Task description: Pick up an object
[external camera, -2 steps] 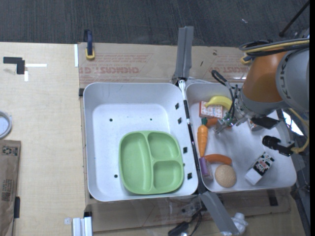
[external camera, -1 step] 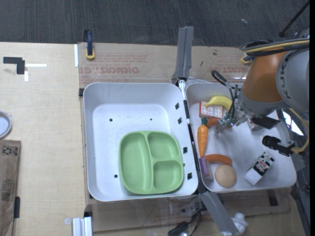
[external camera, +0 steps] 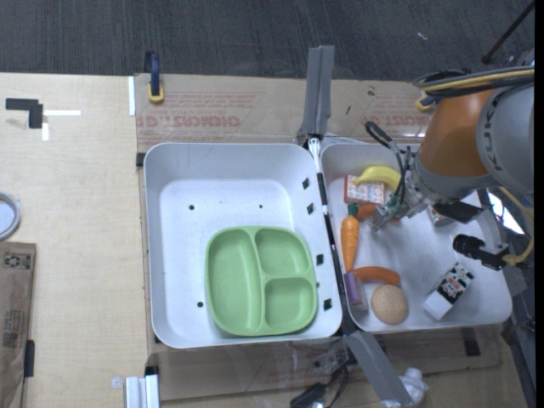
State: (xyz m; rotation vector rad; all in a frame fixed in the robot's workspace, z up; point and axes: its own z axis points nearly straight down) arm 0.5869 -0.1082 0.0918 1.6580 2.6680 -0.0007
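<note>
While the gripper hung low in the right bin, the carrot lay just left of it, long axis running up and down the frame, green tip uppermost, orange body tapering. Whether the fingers were spread or closed could not be told. A banana, snack packet, sausage and potato lay near; a green tray filled the left bin.

We see a matt green plastic tray, smooth white plastic bins, a glossy orange carrot, and the pale wood-look worktop.
</note>
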